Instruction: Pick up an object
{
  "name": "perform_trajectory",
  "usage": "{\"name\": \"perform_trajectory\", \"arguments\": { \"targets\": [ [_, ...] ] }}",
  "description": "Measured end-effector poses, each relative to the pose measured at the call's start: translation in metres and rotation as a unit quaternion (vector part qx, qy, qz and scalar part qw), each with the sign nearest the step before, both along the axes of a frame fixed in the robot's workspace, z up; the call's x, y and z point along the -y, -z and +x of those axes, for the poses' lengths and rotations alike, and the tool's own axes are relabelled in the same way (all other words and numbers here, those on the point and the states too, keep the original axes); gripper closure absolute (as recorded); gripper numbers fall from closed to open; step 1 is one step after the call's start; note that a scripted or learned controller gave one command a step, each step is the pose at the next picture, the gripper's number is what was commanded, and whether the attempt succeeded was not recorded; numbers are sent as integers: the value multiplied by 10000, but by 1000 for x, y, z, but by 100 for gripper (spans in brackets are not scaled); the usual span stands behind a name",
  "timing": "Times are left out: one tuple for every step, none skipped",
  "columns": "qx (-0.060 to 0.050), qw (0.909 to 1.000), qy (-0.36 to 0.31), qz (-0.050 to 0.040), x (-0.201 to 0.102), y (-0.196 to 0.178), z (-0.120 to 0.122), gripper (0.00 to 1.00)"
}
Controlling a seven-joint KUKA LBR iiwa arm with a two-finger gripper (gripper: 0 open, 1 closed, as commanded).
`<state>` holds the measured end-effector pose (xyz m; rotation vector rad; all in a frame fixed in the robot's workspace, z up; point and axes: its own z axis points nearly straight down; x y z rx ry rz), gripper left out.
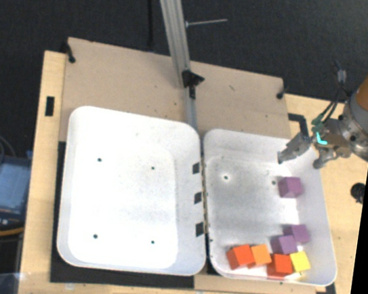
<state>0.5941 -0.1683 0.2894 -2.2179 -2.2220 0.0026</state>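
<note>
Gripper (305, 150) hangs over the right bin's (243, 206) far edge, fingers spread wide, nothing between them. Nearest target: lone purple cube (291, 187), just below it. Looks like a light, rigid block, probably foam or wood. You'd pinch two opposite flat faces.

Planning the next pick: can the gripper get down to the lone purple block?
Probably yes. The gripper, fingers spread, hangs just above the purple block, which sits apart from the other blocks.
</note>
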Motion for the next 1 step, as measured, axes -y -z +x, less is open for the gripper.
{"name": "perform_trajectory", "arguments": {
  "targets": [
    [18,10000,-4,-5,0,-2,1,0]
  ]
}}
